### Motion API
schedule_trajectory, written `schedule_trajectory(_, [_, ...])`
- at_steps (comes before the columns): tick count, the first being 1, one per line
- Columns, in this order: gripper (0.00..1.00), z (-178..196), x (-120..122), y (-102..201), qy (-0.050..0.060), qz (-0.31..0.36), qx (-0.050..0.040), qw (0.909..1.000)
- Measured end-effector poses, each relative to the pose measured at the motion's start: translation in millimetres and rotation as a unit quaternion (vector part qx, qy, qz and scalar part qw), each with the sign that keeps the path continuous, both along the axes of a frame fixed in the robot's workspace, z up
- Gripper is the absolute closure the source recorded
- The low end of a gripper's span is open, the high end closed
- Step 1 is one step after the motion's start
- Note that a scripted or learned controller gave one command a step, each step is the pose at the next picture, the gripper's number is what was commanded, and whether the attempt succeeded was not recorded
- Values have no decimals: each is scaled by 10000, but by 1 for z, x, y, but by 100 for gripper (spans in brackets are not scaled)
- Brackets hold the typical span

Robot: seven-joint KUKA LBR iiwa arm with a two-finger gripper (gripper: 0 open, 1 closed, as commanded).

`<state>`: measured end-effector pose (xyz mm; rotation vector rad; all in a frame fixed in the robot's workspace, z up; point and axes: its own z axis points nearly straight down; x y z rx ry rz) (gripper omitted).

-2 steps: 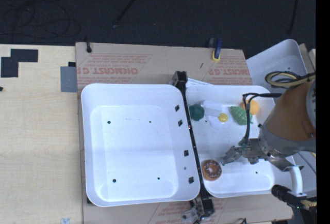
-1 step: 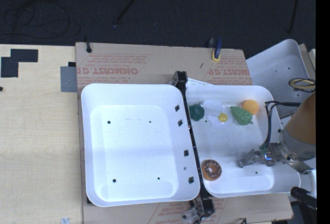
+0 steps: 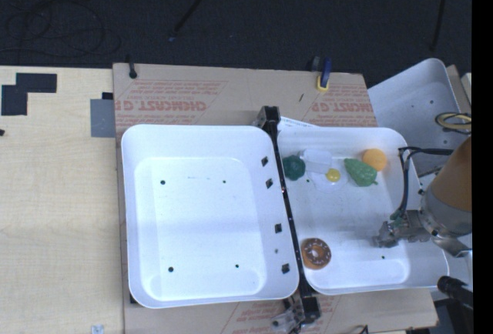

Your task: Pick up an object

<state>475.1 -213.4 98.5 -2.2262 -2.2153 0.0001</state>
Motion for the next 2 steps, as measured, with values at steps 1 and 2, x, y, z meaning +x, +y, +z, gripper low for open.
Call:
schedule_trajectory(1, [100, -10, 1, 70, -9, 39, -10, 10000])
schedule_trajectory(2, [100, 19, 62, 121, -15, 52, -2, 10000])
